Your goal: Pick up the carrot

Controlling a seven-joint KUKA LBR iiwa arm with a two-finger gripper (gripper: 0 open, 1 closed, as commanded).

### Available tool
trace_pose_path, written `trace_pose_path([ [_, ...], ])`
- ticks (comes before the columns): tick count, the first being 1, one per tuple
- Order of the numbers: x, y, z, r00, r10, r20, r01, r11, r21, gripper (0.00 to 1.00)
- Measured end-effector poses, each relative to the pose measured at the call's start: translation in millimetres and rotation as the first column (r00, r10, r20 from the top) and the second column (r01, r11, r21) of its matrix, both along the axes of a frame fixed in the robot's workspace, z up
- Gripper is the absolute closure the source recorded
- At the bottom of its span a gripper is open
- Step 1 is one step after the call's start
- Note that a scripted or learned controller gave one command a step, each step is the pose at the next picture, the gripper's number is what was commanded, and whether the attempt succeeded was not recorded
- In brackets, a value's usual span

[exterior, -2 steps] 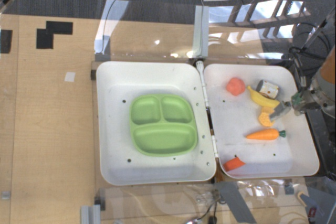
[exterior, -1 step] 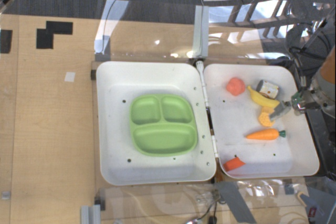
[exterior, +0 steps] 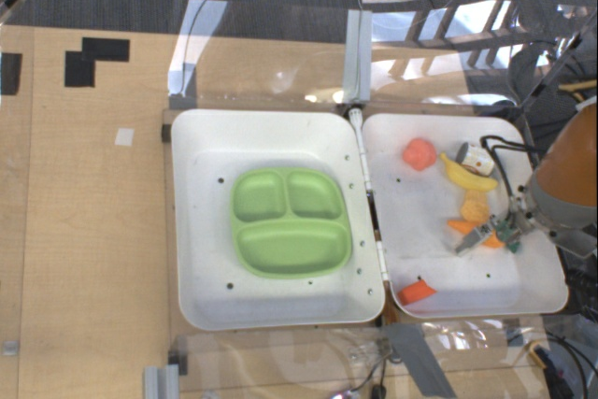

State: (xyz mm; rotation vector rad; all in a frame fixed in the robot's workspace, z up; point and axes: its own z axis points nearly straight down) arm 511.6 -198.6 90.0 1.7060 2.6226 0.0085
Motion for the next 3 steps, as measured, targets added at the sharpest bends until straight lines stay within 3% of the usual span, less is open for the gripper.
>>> trace_pose_path([
  [1,3,2,11,1.0,0.002,0.005,-0.002,1.0,0.002,1.0],
  [2,6,2,22,1.0,0.002,0.011,-0.002,1.0,0.001,1.0],
  [3,6,82,145,0.995,0.1,-0.006,-0.1,0.995,0.001,1.0],
])
